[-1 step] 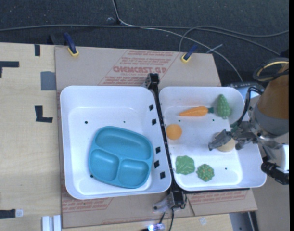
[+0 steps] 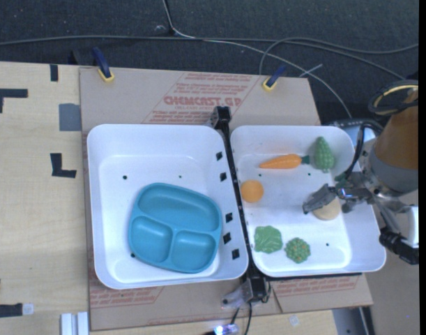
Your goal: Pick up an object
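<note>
Target looks like the small tan piece (image 2: 328,211) at right-centre of the right bin (image 2: 366,260), chosen as nearest the arm's entry side. Gripper (image 2: 319,202) sits directly against it; grip state cannot be told. Carrot (image 2: 281,162), orange ball (image 2: 252,191), greens (image 2: 268,239) lie apart. Blue tray (image 2: 175,227) occupies the left bin (image 2: 101,145).

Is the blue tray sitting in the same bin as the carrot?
No: the blue tray lies in the left bin, while the carrot lies in the right bin.

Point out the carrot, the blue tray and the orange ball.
carrot (image 2: 280,162): camera view, middle of its orange body.
blue tray (image 2: 157,218): camera view, its large upper compartment.
orange ball (image 2: 252,191): camera view, its centre.
</note>
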`<state>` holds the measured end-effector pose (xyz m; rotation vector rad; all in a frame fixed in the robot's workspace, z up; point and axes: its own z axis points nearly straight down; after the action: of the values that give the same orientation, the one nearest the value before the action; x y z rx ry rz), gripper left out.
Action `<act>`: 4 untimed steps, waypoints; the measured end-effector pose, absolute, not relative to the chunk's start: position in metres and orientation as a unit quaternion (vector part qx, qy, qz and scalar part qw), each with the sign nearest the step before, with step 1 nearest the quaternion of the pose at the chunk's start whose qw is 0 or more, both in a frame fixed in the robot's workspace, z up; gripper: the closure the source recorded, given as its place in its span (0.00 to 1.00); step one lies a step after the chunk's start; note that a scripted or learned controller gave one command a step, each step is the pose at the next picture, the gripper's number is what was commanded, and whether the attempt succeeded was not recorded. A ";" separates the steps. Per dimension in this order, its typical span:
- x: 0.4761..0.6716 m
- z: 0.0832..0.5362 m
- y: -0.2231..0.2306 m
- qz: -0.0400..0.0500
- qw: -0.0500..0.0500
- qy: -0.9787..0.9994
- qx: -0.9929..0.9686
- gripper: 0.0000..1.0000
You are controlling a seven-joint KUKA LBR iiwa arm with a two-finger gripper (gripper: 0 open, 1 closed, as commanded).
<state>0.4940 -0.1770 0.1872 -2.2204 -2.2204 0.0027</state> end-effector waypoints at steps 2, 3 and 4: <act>0.503 0.084 -0.174 0.001 -0.001 -0.707 -0.707 0.00; 0.504 0.096 -0.175 0.000 -0.002 -0.707 -0.707 1.00; 0.503 0.159 -0.175 -0.001 -0.002 -0.708 -0.707 1.00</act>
<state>0.5031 -0.1750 0.1586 -2.2229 -2.2259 -0.0030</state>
